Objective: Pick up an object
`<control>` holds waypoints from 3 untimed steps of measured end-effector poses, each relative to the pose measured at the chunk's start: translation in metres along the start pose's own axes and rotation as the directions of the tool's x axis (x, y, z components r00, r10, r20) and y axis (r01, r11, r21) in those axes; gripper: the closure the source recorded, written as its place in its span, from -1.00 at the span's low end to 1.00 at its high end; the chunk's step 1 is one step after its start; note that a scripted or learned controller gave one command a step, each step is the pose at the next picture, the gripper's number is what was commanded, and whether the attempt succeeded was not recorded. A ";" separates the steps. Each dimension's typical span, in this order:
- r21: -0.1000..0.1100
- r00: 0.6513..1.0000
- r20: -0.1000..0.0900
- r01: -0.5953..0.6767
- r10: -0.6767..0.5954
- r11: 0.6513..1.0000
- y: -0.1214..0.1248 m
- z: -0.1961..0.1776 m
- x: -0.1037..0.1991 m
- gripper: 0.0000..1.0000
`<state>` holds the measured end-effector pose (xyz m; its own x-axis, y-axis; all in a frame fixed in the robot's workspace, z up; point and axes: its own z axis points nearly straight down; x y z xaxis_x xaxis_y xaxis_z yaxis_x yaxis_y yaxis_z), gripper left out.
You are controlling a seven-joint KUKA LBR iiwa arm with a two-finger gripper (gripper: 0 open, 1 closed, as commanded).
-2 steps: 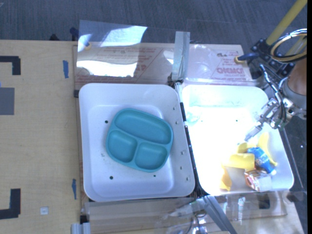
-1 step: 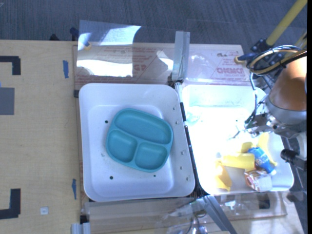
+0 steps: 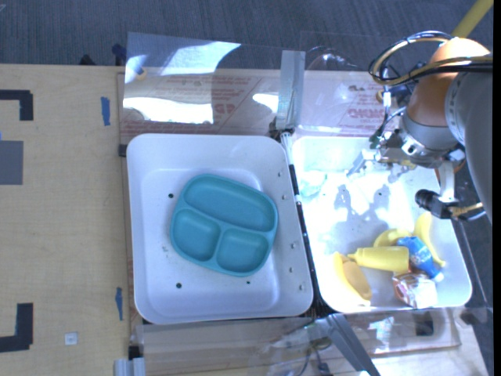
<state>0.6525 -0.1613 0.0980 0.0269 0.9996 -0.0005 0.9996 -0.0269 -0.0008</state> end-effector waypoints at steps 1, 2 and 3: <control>-0.001 0.961 0.000 0.276 -0.276 0.961 0.014 0.013 0.037 -1.00; -0.009 0.960 0.006 0.279 -0.279 0.960 0.016 -0.002 0.037 1.00; -0.013 0.973 0.004 0.230 -0.230 0.973 -0.027 -0.095 0.056 1.00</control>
<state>0.6270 -0.1042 0.1929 -0.2034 0.9791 -0.0039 0.9790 0.2034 0.0122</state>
